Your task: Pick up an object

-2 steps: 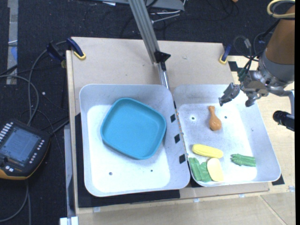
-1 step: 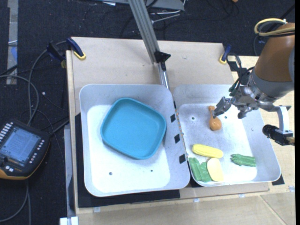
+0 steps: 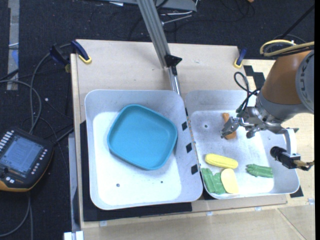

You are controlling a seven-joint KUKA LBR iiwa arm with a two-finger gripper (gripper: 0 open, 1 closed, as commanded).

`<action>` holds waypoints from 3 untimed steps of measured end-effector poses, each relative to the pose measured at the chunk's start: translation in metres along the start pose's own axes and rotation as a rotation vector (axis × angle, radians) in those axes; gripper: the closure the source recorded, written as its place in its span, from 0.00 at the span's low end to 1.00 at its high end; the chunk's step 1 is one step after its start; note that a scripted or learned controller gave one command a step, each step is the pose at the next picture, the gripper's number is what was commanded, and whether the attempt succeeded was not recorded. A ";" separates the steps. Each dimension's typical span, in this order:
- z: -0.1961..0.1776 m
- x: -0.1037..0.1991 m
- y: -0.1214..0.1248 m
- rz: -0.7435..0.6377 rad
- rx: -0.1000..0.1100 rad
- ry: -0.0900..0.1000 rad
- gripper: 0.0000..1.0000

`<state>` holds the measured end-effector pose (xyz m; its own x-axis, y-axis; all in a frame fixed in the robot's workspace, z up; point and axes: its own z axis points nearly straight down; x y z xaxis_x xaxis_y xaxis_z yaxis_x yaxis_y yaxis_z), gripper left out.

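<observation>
The arm point(image 3: 287, 86) reaches in from the right over the right bin point(image 3: 200, 104), its orange band above the grey wrist. The tool point(image 3: 231, 130) sits low in the upper middle of that bin, pointing left. Just at its tip lies a small orange piece point(image 3: 226, 117), partly hidden by the dark fingers; it touches or nearly touches them, but whether it sits between them is too small to tell. Whether the tool is released or clenched cannot be told either.

Below the tool, well apart from it, the other things lie along the front of the right bin. A yellow banana-like piece point(image 3: 221, 161) lies on its side near the middle. Just under it a pale yellow oval point(image 3: 230, 181) rests beside a green piece point(image 3: 213, 180), the two touching or almost so, at the bin's front left corner. A second green piece point(image 3: 259, 171) lies to the right, near the front edge and apart from the rest.

The left bin point(image 3: 100, 184) holds a blue square plate point(image 3: 143, 136), turned at an angle, in its upper middle part.

Both bins stand side by side on the pale surface point(image 3: 125, 64). A grey metal pole point(image 3: 155, 24) slants down from the top to the gap between the bins. A handheld pendant point(image 3: 22, 159) lies on the dark floor at the left.
</observation>
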<state>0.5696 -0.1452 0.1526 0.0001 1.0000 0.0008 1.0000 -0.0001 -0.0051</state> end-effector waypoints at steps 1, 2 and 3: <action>0.053 0.000 -0.001 0.000 0.000 0.000 0.00; 0.040 0.000 0.000 0.000 -0.005 -0.001 1.00; -0.023 -0.001 0.003 -0.001 -0.010 -0.002 1.00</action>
<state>0.5732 -0.1461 0.1751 -0.0004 1.0000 -0.0009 1.0000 0.0004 0.0051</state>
